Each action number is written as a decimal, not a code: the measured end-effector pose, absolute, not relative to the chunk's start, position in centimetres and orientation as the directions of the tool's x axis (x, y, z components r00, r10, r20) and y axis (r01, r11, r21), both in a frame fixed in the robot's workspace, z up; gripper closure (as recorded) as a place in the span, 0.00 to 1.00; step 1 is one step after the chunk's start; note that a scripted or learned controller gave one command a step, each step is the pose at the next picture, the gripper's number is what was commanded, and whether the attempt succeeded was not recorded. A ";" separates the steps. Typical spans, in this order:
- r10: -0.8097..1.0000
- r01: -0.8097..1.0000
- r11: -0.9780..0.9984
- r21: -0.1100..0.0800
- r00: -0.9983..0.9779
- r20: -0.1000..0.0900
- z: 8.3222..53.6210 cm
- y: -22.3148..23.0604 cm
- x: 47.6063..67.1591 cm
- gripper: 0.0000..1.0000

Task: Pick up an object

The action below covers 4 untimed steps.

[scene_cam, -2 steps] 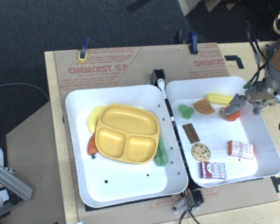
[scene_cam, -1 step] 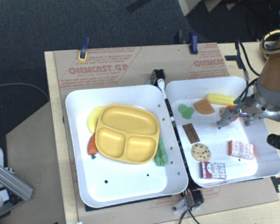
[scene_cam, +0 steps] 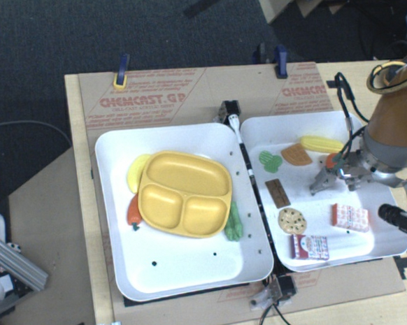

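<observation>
A brown tabletop (scene_cam: 183, 83) seen from above carries two shallow white bins side by side. The left bin (scene_cam: 119, 158) holds a large yellow tray with three compartments (scene_cam: 184, 193), tilted slightly and taking up most of the bin's upper half. A yellow banana-like piece (scene_cam: 135, 170) and a small orange-red piece (scene_cam: 134, 211) peek out from under the tray's left edge, and a green leafy piece (scene_cam: 233, 224) sits against its right edge. The lower part of this bin is bare white floor.

The right bin (scene_cam: 257, 136) holds smaller things, spread apart: a yellow corn cob (scene_cam: 320, 143) near the top, an orange-brown flat piece (scene_cam: 296, 155) beside it, a green piece (scene_cam: 270, 161) to the left, a brown bar (scene_cam: 277, 192), a round cookie (scene_cam: 291, 221), a red and white packet (scene_cam: 350, 217), and a small carton (scene_cam: 309, 247) near the bottom edge.

The grey and orange arm reaches in from the right. Its hand (scene_cam: 334, 172) is down in the right bin, below the corn cob, with a small red thing (scene_cam: 330, 160) just beside it. Whether the hand is open or closed cannot be told.
</observation>
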State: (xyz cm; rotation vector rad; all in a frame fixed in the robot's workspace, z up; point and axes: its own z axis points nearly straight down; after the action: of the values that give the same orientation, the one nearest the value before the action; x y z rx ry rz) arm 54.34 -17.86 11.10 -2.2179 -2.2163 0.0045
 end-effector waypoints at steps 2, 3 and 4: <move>1.000 1.000 -0.001 0.001 0.001 0.000 9.5 -17.8 54.4 1.00; 1.000 1.000 0.001 0.007 -0.001 -0.003 15.0 -18.5 55.4 1.00; 1.000 1.000 0.002 0.007 -0.001 -0.003 20.5 -17.9 54.8 1.00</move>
State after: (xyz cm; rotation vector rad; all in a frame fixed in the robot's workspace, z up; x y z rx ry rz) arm 54.83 -17.85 20.50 -2.2248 -2.2282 -0.0048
